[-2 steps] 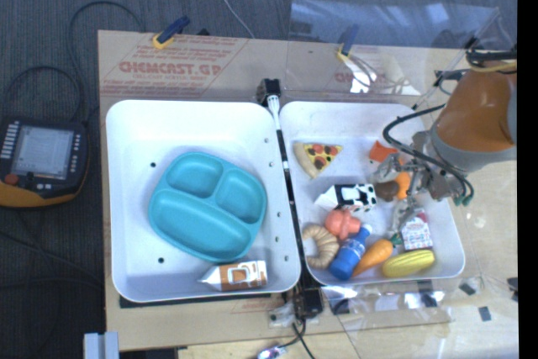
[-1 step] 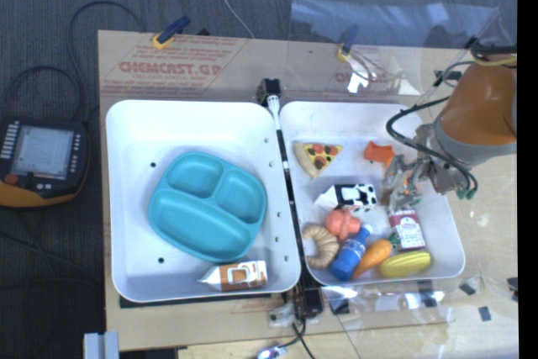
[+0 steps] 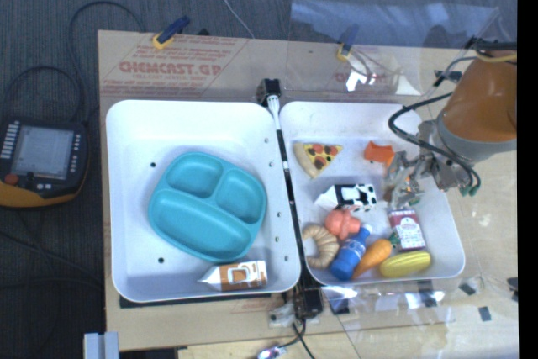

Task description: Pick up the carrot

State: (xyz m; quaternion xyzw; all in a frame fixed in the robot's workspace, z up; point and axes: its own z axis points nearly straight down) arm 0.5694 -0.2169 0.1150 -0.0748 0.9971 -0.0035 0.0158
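The carrot (image 3: 375, 255) lay in the right-hand bin (image 3: 454, 224), down at its near edge, wedged slantwise in a crowd of toy food. Its fat orange end pointed up and to the right; its tip ran down and left against a blue bottle (image 3: 348, 256), and a yellow banana-like piece (image 3: 404, 264) pressed along its lower right side. Just above it stood a small red carton (image 3: 406, 230).

From where I stood it looked like hollow moulded plastic (the sort from a play kitchen), so I judged it light, stiff and rather slick, unlikely to break but apt to squirt out of a pinch on its taper. The sensible hold, I thought, was across the thick upper half, with the fingers closing crosswise to its length, though the neighbours left little room to slide in on either side.

The gripper (image 3: 409, 181) hung over the upper middle of that same bin, the arm coming in from the right under its orange band. It carried nothing that I could see; whether it stood spread or closed I could not tell in the tangle of metal and cable. The carrot was below it in the picture and a little to the left, apart from it, with the red carton between.
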